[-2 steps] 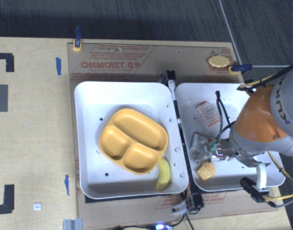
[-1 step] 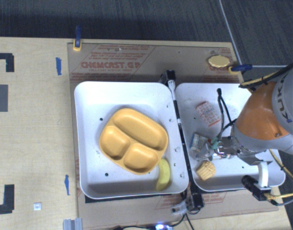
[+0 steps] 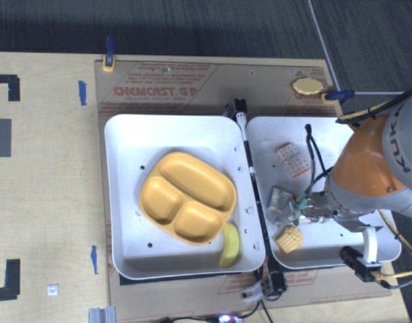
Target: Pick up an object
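- Arm [image 3: 367, 163] reaches in from the right, over the right bin [image 3: 327, 247].
- Gripper [image 3: 301, 206] sits low in that bin, by a clear crinkly packet [image 3: 279, 200]; can't tell if jaws are released or clenched, or grasping anything.
- Yellow waffle-like block [image 3: 289, 237] lies just below gripper, near bin's front wall.
- Small red-print packet [image 3: 292, 159] lies further back, apart from gripper.
- Left bin [image 3: 125, 180]: big yellow divided tray [image 3: 187, 197] in middle, banana [image 3: 230, 245] touching tray's front-right edge.
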Motion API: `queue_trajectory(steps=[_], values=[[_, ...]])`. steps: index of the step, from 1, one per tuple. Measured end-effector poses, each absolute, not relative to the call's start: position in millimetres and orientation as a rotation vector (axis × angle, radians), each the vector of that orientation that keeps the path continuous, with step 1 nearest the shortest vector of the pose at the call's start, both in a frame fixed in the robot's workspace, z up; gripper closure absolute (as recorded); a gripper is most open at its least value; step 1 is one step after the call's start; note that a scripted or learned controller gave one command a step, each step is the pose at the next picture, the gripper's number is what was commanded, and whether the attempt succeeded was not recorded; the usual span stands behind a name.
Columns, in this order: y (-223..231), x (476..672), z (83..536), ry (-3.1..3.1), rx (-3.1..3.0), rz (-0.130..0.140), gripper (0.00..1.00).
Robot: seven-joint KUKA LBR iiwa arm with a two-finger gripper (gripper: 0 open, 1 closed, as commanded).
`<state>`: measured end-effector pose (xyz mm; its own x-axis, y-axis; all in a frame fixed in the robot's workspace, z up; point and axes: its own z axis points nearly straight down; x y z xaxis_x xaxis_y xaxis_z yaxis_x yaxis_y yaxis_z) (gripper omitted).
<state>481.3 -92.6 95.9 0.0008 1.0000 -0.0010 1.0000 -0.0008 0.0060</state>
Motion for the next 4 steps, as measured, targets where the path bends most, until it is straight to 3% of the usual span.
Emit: queue_trajectory(steps=[1, 2, 3, 4], values=[[-92.1, 479.7, 86.0, 2.222, 2.222, 0.002, 0.00], [-92.2, 481.0, 95.9, 2.219, 2.219, 0.005, 1.00], [-92.1, 480.9, 95.8, 2.220, 2.219, 0.005, 0.00], [-91.5, 479.5, 85.9, 2.223, 2.222, 0.002, 0.00]])
